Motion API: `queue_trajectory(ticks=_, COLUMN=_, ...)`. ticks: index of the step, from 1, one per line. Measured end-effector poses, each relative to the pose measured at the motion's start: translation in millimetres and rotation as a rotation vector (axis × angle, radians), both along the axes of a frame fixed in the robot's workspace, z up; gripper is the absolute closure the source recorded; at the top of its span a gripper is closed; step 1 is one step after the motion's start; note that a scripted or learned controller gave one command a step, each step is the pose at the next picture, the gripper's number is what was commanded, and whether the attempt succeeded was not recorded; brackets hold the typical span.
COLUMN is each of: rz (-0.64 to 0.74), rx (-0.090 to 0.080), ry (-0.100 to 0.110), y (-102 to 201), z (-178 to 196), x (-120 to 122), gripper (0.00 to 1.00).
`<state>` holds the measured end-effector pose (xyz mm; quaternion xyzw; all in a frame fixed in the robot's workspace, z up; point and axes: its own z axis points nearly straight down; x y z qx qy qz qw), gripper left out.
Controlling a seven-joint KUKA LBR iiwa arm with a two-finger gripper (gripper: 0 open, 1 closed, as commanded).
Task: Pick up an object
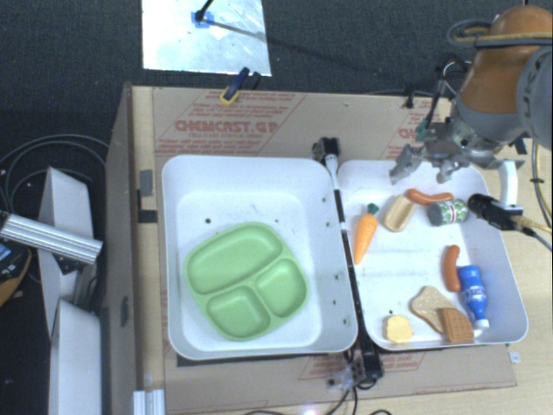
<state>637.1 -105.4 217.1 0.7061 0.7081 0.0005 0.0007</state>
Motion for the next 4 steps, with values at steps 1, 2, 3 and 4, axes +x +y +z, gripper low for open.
queue_trajectory(ticks=1, rz=-0.002, rx=-0.001, ry=0.002, y=-54, z=-56, x=-6, gripper=0.00)
queue_trajectory(ticks=2, rz=-0.001, rx=-0.001, ry=-0.001, y=-51, z=-90, x=-6, gripper=0.00)
queue_trajectory(ticks=3, rz=0.001, rx=-0.001, ry=-0.002, y=-73, z=-79, x=26, gripper=0.00)
queue_trajectory(ticks=4, rz=-0.002, rx=-0.002, ry=-0.006, y=-72, z=-129, x=15, gripper=0.00)
